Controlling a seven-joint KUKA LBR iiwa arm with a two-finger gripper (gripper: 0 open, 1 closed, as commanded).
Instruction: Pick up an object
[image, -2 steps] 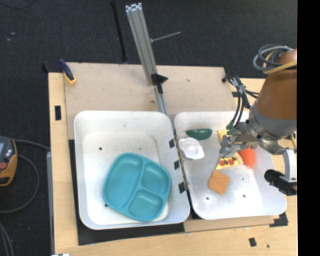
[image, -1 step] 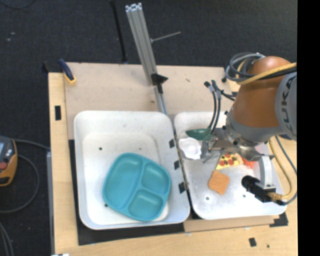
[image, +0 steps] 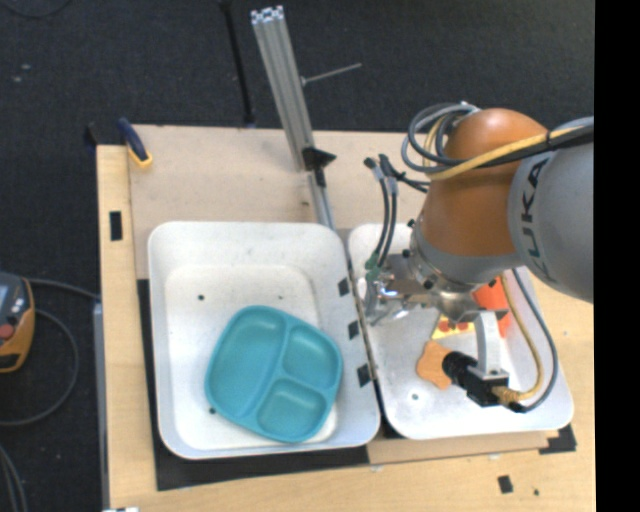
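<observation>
The arm's big orange and grey wrist hangs low over the right bin (image: 400, 415), hiding most of it. My gripper (image: 383, 297) shows as shiny metal parts at the bin's left wall, near the divider between the bins. An orange flat piece (image: 431, 365) lies on the bin floor just below and right of the gripper. A red-orange object (image: 491, 295) peeks out from under the wrist on the right. Between them lies a small yellow and white item (image: 455, 326), partly hidden. A teal divided plate (image: 274, 373) rests in the left bin (image: 200, 260).
A slanted aluminium post (image: 290, 105) rises behind the bins, with a thin rod running down toward the divider. Cables loop above the wrist. The wooden bench (image: 200, 170) shows around the bins.
</observation>
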